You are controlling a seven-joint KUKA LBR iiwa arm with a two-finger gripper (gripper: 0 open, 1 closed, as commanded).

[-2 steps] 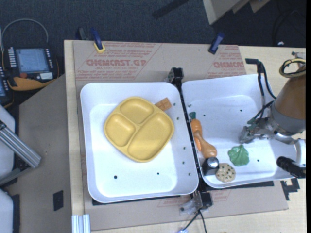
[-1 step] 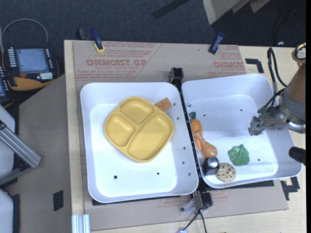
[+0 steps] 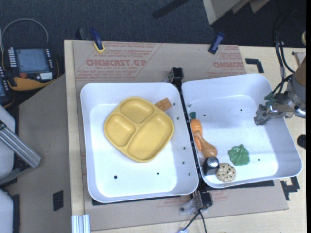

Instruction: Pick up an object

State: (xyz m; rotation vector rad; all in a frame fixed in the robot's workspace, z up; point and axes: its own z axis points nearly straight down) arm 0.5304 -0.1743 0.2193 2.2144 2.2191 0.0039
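Your gripper (image 3: 265, 114) sits over the right bin (image 3: 228, 89), close to its far right wall, and you cannot tell from this slant whether it is parted or closed; nothing shows between its tips. You have broad bare white floor to the left of it and toward the bin's back edge. The pickable things crowd the bin's near left corner: a carrot (image 3: 196, 130), orange, smooth and tapered, lies along the left wall with a green tip at its far end; a brown rounded piece (image 3: 208, 148) touches its near end; just below that sits a small dark cylinder with a pale top (image 3: 211, 164), and beside it a round, speckled cookie (image 3: 225, 172) near the front rim. A crinkled green leaf-shaped piece (image 3: 239, 155) lies slightly apart, with open floor around it on the right. In the left bin (image 3: 92, 144), a glossy yellow divided plate (image 3: 139, 128) with three compartments fills the middle, and a small orange-brown block (image 3: 163, 104) touches its far right edge.
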